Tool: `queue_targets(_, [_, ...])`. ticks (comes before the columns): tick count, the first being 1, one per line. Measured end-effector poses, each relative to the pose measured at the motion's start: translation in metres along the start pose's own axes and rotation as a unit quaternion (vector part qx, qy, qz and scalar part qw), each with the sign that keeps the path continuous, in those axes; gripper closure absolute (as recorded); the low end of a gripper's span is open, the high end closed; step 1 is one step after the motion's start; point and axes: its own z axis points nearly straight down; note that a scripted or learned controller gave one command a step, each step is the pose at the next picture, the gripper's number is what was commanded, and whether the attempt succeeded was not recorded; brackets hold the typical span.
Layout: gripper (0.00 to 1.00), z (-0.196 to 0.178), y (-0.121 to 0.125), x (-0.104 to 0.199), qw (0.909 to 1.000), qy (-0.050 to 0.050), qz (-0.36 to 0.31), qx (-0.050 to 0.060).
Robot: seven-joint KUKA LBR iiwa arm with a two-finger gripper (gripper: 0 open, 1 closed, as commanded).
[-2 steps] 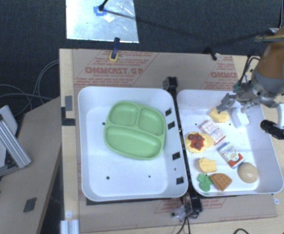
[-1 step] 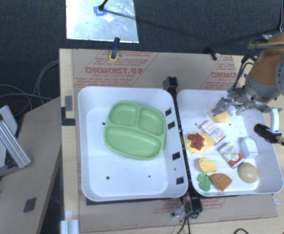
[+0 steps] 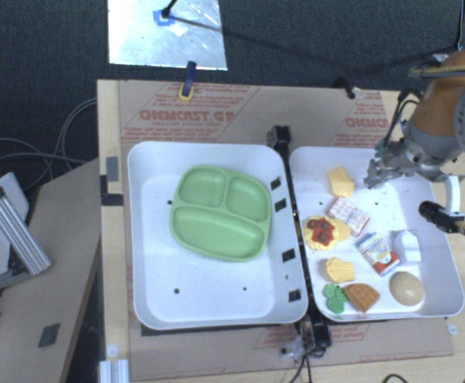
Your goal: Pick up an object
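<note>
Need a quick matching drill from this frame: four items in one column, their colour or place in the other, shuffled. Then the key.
Items:
1. Divided plastic plate
2. Egg-shaped toy
3. Waffle-textured toy
4. Arm's two-finger gripper

Descriptions:
A. Tan, in the near right corner of the right bin
B. Pale green, the one item lying in the left bin
C. Over the far part of the right bin, right of a yellow block
D. Orange-brown, at the right bin's near edge, beside a green toy

Pairs: 1-B, 2-A, 3-D, 4-C
</note>
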Motion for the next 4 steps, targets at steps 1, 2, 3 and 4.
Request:
queue_targets(1, [1.00,-0.046,0.004,0.005,1.0000,0.001,0.000,0.001])
queue_targets(2, [1.00,-0.094,-0.002,0.004,1.0000,0.001,0.002,0.001])
queue_targets(3, [1.00,-0.112,0.000,0.004,1.0000,0.001,0.000,0.002])
queue_targets(4, [1.00,-0.122,-0.037,0.042,1.0000,0.001,0.000,0.004])
